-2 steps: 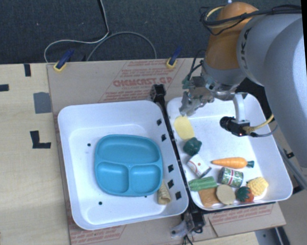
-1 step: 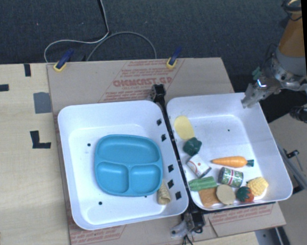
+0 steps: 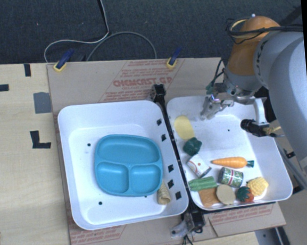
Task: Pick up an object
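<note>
My gripper (image 3: 210, 109) hangs over the far part of the right bin (image 3: 282, 173), above bare white floor, with nothing seen in it. A pale yellow lemon-like piece (image 3: 183, 126) lies just left of it, and a dark green piece (image 3: 192, 145) sits nearer the front. Along the bin's near side lie a carrot (image 3: 231, 162), a small white container (image 3: 198, 166), a green cucumber (image 3: 201, 184), a can (image 3: 231, 177), a corn cob (image 3: 258, 186), a red piece (image 3: 245, 193), a tan disc (image 3: 224, 194) and an orange slab (image 3: 208, 196).
The left bin (image 3: 67, 127) holds a blue divided plate (image 3: 128, 164) and a small tan object (image 3: 163, 194) at its near right corner. A black divider (image 3: 168, 139) runs between the bins. The arm's grey body (image 3: 294, 80) fills the right side.
</note>
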`<state>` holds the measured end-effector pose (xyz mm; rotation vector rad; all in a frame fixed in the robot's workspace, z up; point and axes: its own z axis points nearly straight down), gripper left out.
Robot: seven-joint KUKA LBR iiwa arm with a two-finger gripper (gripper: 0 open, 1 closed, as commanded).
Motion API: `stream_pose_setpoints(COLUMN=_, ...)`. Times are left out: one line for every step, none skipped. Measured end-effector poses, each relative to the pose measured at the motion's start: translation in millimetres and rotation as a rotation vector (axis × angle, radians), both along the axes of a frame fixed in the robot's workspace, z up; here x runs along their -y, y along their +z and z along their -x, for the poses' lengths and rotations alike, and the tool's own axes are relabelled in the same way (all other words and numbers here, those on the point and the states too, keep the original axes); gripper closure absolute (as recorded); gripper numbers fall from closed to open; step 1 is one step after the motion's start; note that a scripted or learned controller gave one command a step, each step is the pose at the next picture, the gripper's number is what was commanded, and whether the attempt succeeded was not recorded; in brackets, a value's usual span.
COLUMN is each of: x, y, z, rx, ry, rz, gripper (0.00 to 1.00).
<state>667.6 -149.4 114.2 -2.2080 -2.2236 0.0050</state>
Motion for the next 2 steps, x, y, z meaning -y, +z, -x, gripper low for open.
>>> stream_pose_setpoints(x=-98.6, y=75.1, z=-3.0, rx=0.015, ry=0.004, rz=-0.001, gripper=1.0)
stream_pose_setpoints(x=17.0, y=114.0, z=-0.1, rx=0.011, ry=-0.014, rz=0.01, gripper=1.0)
